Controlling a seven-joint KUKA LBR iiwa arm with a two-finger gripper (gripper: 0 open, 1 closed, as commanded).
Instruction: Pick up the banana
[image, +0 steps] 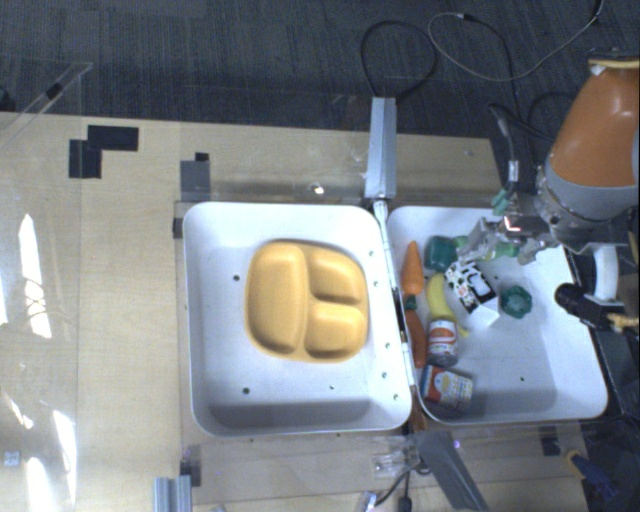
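Camera view, from where I sit at the controls: two white bins side by side on the bench, with a metal divider rail running up between them. I see a yellow three-compartment tray lying in the left bin, roughly at its middle.

My arm reaches in at the upper right, its orange band above the grey wrist. I place the gripper over the upper part of the right bin, just above a black-and-white carton. I cannot tell how far the claw is spread, and I see nothing clearly caught in it.

The banana lies in the right bin's left half, a short yellow piece partly hidden, between an orange carrot on its left and the carton on its right. Just below it stands a small can, and lower still a second can lies on its side near the bin's front wall. I make out a dark green item above the banana and a teal round one right of the carton.
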